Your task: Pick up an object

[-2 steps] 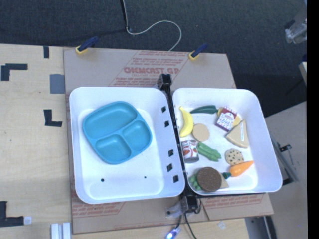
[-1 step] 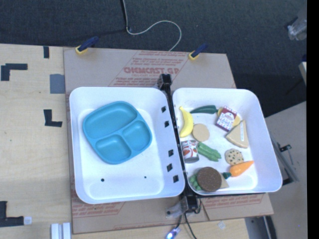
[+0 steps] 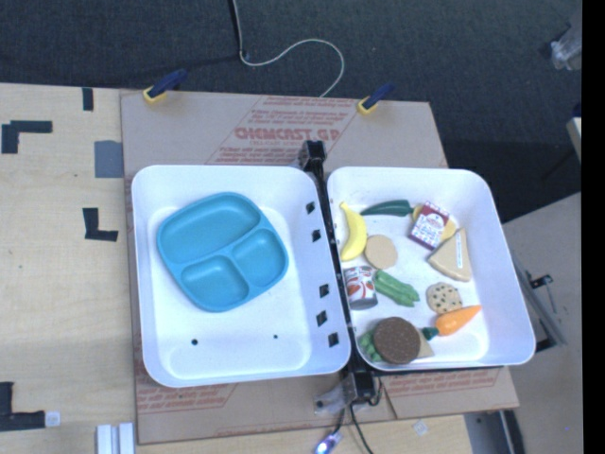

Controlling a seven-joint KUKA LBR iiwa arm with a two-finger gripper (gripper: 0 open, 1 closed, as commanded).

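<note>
The right bin (image 3: 492, 218) holds several toy foods. A yellow banana (image 3: 354, 232) lies at its left side beside a tan round cracker (image 3: 381, 252). A green pepper (image 3: 386, 208) sits near the back, with a small red and white carton (image 3: 428, 225) and a sandwich wedge (image 3: 453, 255) to its right. Lower down are a red can (image 3: 360, 287), a green pea pod (image 3: 396, 288), a cookie (image 3: 442, 297), an orange carrot (image 3: 457, 320) and a brown burger patty (image 3: 396, 340).
The left bin (image 3: 151, 329) holds a blue divided plate (image 3: 221, 251). Both bins rest on a cardboard sheet (image 3: 274, 130) clamped at its back edge. A white cable (image 3: 284, 55) runs across the dark floor behind.
</note>
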